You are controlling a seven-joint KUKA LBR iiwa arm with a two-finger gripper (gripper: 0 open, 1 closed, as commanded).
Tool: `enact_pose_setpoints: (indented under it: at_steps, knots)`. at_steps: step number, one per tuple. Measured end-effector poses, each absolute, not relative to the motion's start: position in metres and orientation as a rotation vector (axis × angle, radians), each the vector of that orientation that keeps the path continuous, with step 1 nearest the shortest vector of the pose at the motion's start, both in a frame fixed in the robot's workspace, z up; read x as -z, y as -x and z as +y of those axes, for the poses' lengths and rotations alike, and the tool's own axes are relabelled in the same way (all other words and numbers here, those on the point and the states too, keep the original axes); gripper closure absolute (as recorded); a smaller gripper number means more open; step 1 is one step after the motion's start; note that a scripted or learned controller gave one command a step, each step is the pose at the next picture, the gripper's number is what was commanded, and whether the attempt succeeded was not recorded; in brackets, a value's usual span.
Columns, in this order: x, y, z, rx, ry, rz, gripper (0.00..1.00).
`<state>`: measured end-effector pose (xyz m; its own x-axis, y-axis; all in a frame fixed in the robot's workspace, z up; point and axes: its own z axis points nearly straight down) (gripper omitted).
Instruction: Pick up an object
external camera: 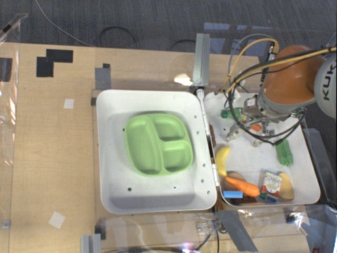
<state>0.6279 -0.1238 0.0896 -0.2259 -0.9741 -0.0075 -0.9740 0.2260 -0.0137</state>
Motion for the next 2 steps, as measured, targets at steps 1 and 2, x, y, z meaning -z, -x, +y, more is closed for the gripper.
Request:
enact_pose_setpoints:
  at_steps: [1,2]
  knots:
    - [-0.092,-0.532,-0.092,0.015,2.115,2.308,0.0]
    - [-0.093,-0.495,-0.098,0.029,2.008,2.388,0.0]
